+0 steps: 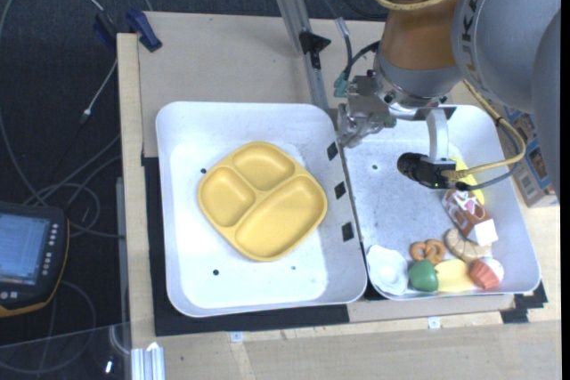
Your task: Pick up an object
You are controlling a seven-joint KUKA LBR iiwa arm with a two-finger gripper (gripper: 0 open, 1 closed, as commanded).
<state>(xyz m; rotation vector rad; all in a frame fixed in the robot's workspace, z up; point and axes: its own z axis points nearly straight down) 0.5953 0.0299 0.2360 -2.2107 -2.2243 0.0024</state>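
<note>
My gripper (359,124) hangs over the far left corner of the right bin (392,200), close to the wall between the two bins. Nothing shows in its grasp. Several small toy foods lie heaped in the near right corner of that bin: a green piece (424,278), a white piece (386,263), a brown pretzel (427,250), a red piece (487,274), a white block (485,232) and a red-and-white packet (464,206). All of them lie well toward the front right of the gripper.
A yellow divided plate (262,200) lies in the middle of the left bin (183,280). A metal post (294,4) rises behind the bins. Cables and a handheld pendant (27,254) sit off the bench at left.
</note>
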